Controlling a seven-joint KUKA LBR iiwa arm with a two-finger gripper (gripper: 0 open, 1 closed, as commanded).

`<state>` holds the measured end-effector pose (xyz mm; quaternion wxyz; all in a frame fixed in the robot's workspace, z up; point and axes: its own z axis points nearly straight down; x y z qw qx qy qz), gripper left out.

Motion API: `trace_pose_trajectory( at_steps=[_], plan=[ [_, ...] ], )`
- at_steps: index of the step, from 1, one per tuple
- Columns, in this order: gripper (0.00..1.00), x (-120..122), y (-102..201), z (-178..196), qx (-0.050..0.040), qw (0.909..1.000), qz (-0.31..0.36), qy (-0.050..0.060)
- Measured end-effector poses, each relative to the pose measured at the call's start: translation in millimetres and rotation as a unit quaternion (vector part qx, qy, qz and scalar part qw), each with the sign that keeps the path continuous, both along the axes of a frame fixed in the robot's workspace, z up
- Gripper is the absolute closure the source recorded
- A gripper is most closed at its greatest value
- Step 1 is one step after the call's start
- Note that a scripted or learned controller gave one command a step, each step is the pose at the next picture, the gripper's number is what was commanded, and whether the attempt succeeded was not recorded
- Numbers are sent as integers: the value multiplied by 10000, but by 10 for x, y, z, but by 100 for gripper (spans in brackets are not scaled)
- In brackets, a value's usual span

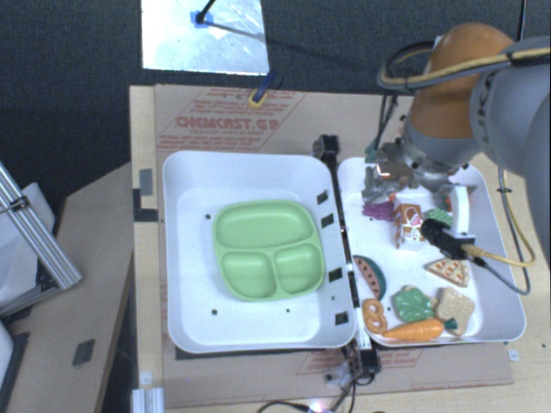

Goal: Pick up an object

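Observation:
My gripper (377,188) hangs low over the far left part of the right bin (504,317). It is just above a purple toy (376,207) that lies on the bin floor. A small white and orange carton (408,224) stands right of the purple toy. Nearer the front lie a watermelon slice (368,275), a pretzel (374,314), a carrot (416,329), a green leafy piece (412,303), a biscuit (455,306) and a pizza slice (448,270). Nothing shows between the gripper and the purple toy.
The left bin (185,231) holds a green divided plate (267,249). A white and green utensil (459,203) lies at the right bin's far right. The ridge between the bins (338,231) runs close to the gripper's left. The arm (465,84) looms over the bin's back.

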<state>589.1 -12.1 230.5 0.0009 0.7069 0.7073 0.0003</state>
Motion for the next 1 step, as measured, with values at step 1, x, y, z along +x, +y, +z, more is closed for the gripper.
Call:
trace_pose_trajectory(
  at_steps=[1],
  plan=[
    [100, -146, -5, -4, 0, 10000, -5, 9]
  ],
)
